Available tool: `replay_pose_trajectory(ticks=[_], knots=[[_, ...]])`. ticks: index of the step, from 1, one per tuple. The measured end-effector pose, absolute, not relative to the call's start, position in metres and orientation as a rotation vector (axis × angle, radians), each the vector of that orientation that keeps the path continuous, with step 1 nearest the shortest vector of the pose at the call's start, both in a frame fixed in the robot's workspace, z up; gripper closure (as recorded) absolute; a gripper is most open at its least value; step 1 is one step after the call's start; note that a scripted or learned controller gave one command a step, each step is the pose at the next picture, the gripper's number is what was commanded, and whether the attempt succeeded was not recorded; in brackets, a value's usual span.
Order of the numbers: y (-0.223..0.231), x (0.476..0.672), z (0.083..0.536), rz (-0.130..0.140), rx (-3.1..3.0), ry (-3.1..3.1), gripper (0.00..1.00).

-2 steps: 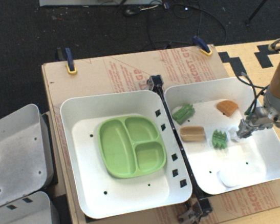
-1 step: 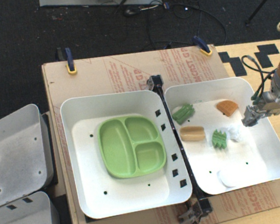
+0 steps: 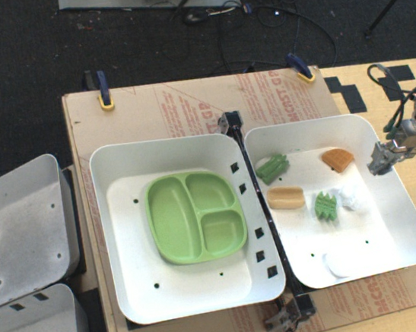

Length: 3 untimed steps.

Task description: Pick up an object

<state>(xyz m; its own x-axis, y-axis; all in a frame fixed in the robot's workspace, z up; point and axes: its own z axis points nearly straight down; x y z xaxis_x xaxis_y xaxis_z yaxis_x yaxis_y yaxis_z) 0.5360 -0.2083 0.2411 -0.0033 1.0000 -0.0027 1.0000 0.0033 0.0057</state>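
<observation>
Overhead view of the worktop (image 3: 154, 107) with 2 shallow white bins. The gripper (image 3: 382, 158) sits at the right rim of the right bin (image 3: 381, 248), above no object; whether its jaws are released or clenched cannot be told at this size, and nothing is seen between them.

Candidate objects, all in the right bin: a tan bread-like roll (image 3: 285, 198) near the central divider, an orange-brown wedge (image 3: 337, 158) toward the far wall (nearest the gripper), a dark green piece (image 3: 272, 167) close to the divider, a small bright green piece (image 3: 326, 205) at mid-bin, a crumpled whitish item (image 3: 348, 198) touching or just beside it, and a pale disc (image 3: 337, 264) near the front wall. All look like light toy pieces, probably smooth plastic or foam. The roll seems easiest: rounded, well apart from its neighbours, best pinched across its short axis.

The green piece and whitish item crowd each other, so a grasp there risks catching both. The left bin (image 3: 133, 287) holds a green divided plate (image 3: 197, 217), flat and hard to pinch
</observation>
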Motion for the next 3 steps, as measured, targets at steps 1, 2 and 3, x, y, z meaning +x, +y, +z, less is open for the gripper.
replay_pose_trajectory(ticks=[1, 2, 3], knots=[[-0.209, 0.537, 0.294, 0.004, 2.213, 2.221, 1.00], [-0.154, 0.554, 0.277, 0.001, 2.213, 2.231, 1.00], [-0.099, 0.556, 0.275, 0.002, 2.213, 2.232, 1.00]])
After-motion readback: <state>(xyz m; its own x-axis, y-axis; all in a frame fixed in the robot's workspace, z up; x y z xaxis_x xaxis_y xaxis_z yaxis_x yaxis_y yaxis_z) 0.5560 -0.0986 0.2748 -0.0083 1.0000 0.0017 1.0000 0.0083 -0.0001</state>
